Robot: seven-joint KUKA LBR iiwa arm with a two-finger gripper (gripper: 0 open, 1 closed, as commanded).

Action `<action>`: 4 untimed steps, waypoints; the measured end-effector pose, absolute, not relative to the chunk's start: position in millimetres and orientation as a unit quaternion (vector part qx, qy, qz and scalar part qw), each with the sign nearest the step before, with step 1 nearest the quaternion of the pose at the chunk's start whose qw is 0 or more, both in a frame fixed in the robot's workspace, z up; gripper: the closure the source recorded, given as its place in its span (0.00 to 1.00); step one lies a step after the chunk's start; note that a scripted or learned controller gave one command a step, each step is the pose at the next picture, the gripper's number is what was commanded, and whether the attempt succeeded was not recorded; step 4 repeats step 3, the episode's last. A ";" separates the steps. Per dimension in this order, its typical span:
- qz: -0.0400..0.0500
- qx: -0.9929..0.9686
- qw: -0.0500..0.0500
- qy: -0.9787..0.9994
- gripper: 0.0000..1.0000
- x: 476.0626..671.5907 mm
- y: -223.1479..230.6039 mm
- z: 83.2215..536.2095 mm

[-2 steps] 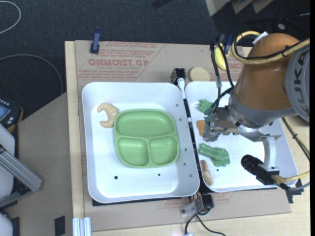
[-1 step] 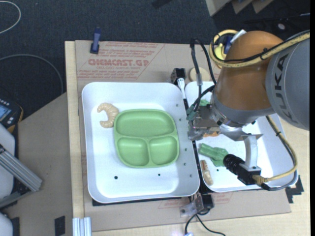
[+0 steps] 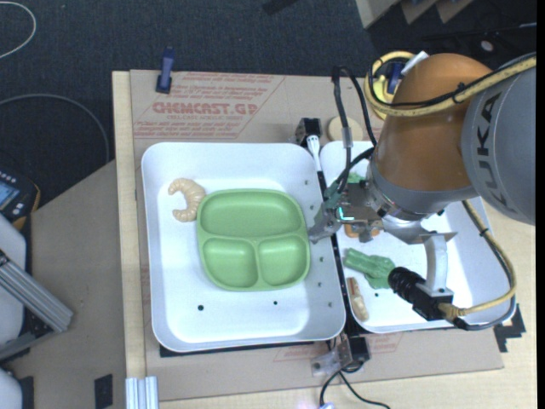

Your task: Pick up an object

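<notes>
Arm low over the right white bin (image 3: 477,267), reaching for something to lift.

The gripper (image 3: 353,220) sits near the bins' shared wall; whether it is spread or closed cannot be told. A green leafy plastic toy (image 3: 368,264) lies just below it, with a small tan piece (image 3: 355,296) nearby. The green divided plastic plate (image 3: 253,238) and beige croissant-shaped toy (image 3: 186,198) fill the left white bin (image 3: 162,254). Best to centre over the green toy, clear of the wall.

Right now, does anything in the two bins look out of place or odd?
Nothing looks spilled or broken. The green divided plate lies flat in the left bin, with a croissant beside its upper left corner. A green toy lies in the right bin under the arm.
</notes>
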State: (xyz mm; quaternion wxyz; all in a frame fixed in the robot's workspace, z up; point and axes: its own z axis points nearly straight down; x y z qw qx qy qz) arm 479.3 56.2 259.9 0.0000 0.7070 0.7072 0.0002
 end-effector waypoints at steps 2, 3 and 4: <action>0.008 0.706 0.005 0.708 1.00 480.6 65.5 428.4; 0.001 0.707 0.002 0.708 1.00 480.1 65.3 430.3; 0.001 0.707 0.002 0.708 1.00 480.1 65.3 430.3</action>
